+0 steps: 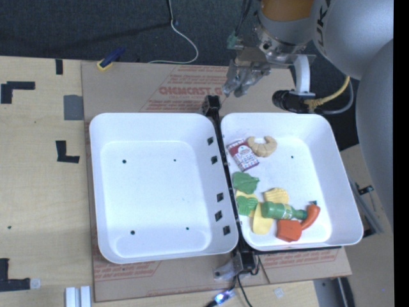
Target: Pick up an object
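Observation:
The right bin [319, 171] holds a cluster of toy foods along its left and front side. Among them are a red packet [243, 155], a tan curled pastry [262, 146], a green leafy piece [245, 183], a yellow piece [277, 196], a green cylinder [282, 212], a red pepper [310, 215] and an orange block [289, 230]. My gripper [238, 87] hangs raised over the cardboard behind the bins, just beyond the divider between them, apart from all the objects. Nothing shows in its grasp.
The left bin [153, 190] sits beside the right one, joined by black clips [220, 171]. Both rest on a cardboard sheet [166, 88]. The grey arm [358, 24] fills the upper right; a black and yellow cable [307, 101] loops by the right bin's back rim.

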